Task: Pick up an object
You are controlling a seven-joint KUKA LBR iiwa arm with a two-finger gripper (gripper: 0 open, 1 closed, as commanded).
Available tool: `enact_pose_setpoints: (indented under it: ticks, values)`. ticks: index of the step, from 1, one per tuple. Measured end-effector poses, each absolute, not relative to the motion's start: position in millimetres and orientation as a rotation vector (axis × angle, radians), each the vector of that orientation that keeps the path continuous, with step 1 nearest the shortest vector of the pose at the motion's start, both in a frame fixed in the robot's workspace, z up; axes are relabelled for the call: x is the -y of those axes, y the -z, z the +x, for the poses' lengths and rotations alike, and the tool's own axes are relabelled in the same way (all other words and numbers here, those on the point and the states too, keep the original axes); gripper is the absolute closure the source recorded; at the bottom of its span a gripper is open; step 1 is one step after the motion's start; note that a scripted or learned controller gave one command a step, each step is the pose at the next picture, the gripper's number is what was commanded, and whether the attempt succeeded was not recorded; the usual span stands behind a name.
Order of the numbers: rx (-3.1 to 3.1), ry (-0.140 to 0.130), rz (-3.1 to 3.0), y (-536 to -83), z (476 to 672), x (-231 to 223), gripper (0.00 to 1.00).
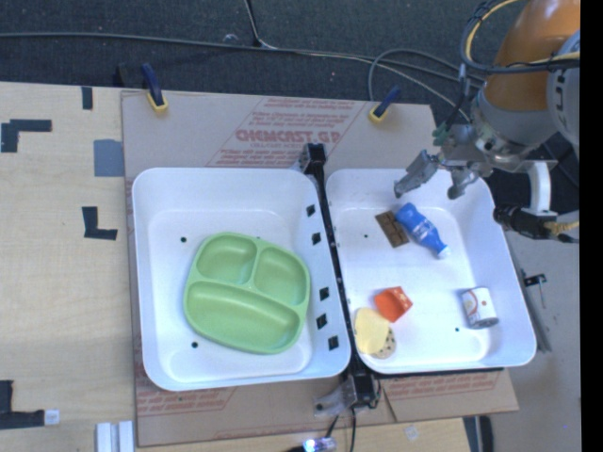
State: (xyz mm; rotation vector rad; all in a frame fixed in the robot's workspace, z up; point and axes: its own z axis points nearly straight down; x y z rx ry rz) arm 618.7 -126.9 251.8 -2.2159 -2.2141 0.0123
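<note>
My gripper (436, 182) hangs over the back of the right bin (504, 281), its two fingers spread apart and open with nothing between them. Just below and in front of it lies a blue bottle (421, 229) on its side, next to a small brown card (391, 228). Nearer the front of the same bin sit an orange-red block (394, 303), a round yellow piece (374, 333) and a small white can with a red label (479, 307).
The left bin (151, 252) holds a green divided plate (248, 292). A black clip strip (322, 252) runs between the two bins. Cables (415, 64) loop behind the arm at the back right. Blue and yellow clamps (153, 90) pin the cardboard sheet.
</note>
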Motion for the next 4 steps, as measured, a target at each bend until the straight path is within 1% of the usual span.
enact_pose_setpoints:
  ticks: [1,2,3,4]
  values:
    - [2.223,-0.002,-2.22,-258,620.8,127,0.0]
    - [2.219,-0.009,-2.216,-193,619.9,127,0.0]
    - [2.219,-0.008,-2.216,-135,609.1,122,0.0]
    - [2.224,-0.003,-2.22,-82,608.9,122,0.0]
